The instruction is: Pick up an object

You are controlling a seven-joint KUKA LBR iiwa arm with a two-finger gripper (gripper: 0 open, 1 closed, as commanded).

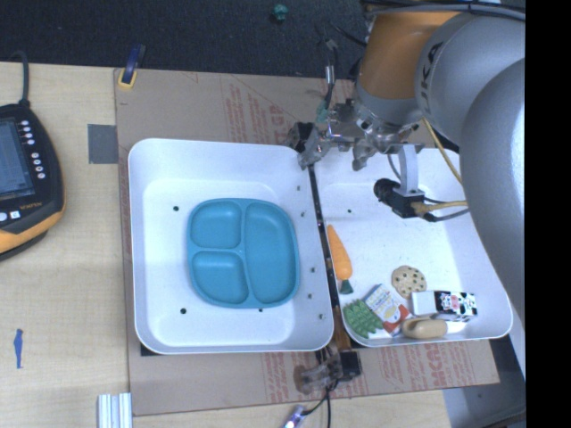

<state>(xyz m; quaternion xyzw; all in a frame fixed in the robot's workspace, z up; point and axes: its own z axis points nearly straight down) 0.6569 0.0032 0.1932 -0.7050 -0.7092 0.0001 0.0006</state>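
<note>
1. The arm point(464, 87) reaches in from the right, grey with an orange band, its wrist above the far edge of the bins.
2. The left bin point(152, 239) holds a blue divided plate point(243, 251), lying flat near its middle.
3. The right bin point(375, 230) holds small items along its near side: a carrot point(339, 251) by the left wall; a green piece point(359, 316); a small packet point(385, 303); a cookie point(408, 280); a milk carton point(449, 304); a bread roll point(425, 329).
4. The gripper point(350, 150) hangs over the far left corner of the right bin, near the divide; whether its fingers are apart or together I cannot tell; the carrot lies nearer the camera, apart from it.
</note>
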